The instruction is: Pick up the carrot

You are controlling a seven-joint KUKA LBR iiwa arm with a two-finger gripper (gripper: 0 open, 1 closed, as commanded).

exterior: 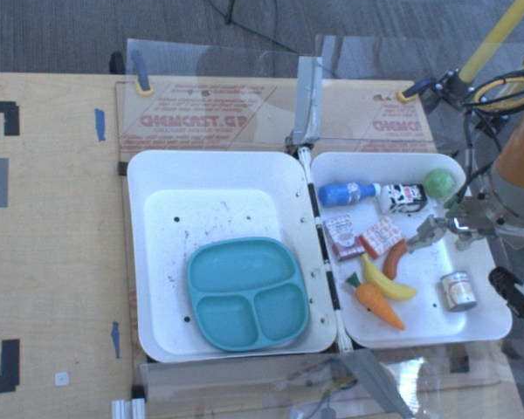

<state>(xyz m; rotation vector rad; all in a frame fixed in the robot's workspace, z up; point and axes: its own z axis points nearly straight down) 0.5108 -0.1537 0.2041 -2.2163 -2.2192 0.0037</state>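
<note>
The orange carrot with a green top lies in the right bin, near its front left, pointing toward the front right. A yellow banana rests just behind it, touching or nearly touching. My gripper hovers over the middle of the right bin, behind and to the right of the carrot and well apart from it. It is close to a reddish sausage. Nothing is visibly held.
The right bin also holds a blue bottle, a black-and-white carton, a green ball, two red-and-white packets, and a tin can. A teal divided plate lies in the left bin.
</note>
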